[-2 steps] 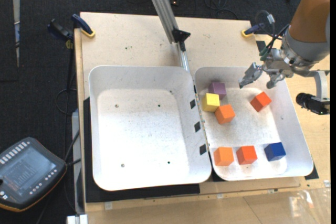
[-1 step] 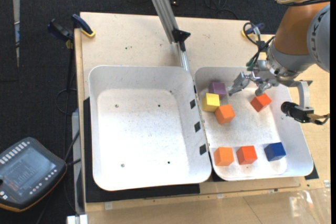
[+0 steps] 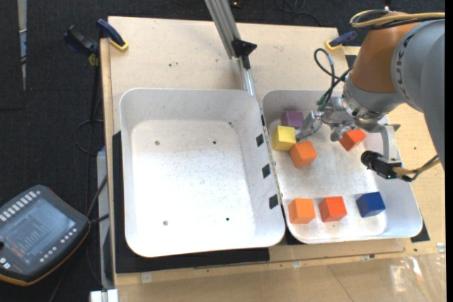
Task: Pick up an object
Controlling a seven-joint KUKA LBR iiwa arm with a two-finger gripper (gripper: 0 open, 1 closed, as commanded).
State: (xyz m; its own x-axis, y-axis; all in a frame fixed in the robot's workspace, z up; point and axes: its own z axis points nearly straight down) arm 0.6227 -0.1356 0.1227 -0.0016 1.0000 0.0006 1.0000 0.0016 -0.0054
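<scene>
While the arm [image 3: 396,67] reaches over the right bin [image 3: 403,223], gripper [image 3: 311,125] tilts leftward; finger opening cannot be told. Orange block [image 3: 304,153] lies just below it, yellow block [image 3: 284,137] beside.

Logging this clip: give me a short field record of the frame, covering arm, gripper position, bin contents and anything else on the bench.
arm: reaches in from the right, over the right bin
gripper: low among the upper blocks, beside the yellow block
upper group: purple block, yellow block, orange block, red-orange block
front row: orange block, red-orange block, blue block
left bin: dark specks on its floor
off bench: handheld pendant at lower left
</scene>
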